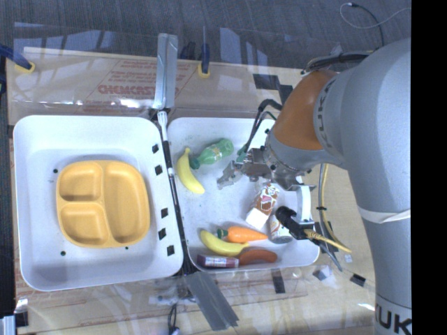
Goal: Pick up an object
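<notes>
Camera view looks down on two shallow white bins set side by side on the tabletop. The left bin (28, 208) carries a yellow divided tray (103, 202), lying flat near its middle. The right bin (209, 128) holds the loose objects: a small banana (188, 173) and a green item (213, 152) near the upper left, a second banana (218, 242), a carrot (244, 234), a brown sausage-like piece (257, 257) and a dark red tube (216, 262) clustered along the lower wall, and a brown-and-white carton (264, 204) just right of centre.

The arm (349, 117) reaches over the right bin, its orange band above the wrist. The gripper (234, 174) hangs above bare bin floor between the green item and the carton, apparently touching neither. Whether the fingers are open or closed cannot be told; the metal parts blur together and nothing is visibly held between them.

Judgement: no object is secured yet. The clustered items along the lower wall offer little clearance, so the green item or the carton looks like the easier target.

Surroundings: taped clear sheeting and a printed cardboard panel (126, 82) lie behind the bins, dark carpet (209, 5) beyond, and a cable (363, 12) trails at upper right.
</notes>
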`<state>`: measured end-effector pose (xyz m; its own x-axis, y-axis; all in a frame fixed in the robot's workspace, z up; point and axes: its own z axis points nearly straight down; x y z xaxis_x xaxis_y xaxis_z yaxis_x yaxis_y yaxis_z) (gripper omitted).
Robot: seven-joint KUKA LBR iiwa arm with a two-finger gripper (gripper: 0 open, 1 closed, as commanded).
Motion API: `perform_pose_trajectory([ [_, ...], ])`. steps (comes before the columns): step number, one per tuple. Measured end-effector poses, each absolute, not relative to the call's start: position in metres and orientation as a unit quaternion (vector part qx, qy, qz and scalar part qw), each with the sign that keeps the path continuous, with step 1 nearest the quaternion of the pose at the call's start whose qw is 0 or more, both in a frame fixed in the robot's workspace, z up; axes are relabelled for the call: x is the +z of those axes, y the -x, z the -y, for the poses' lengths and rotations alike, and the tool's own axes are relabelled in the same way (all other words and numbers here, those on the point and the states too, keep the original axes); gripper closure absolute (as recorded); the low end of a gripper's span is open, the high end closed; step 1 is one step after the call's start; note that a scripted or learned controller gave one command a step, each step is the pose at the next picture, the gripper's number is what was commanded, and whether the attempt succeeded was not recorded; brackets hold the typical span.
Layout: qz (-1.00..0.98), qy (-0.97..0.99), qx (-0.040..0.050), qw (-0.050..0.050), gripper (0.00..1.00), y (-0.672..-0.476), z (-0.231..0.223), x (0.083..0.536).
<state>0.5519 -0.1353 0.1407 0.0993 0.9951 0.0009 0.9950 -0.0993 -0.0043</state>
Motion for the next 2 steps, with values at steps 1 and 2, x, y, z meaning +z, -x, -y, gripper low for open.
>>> perform_pose_trajectory([
  [1,0.694,0.72,0.0006,0.001,0.0,-0.58,0.202,0.203],
  [2,0.675,0.738,0.0011,0.002,0.0,-0.554,0.199,0.143],
])
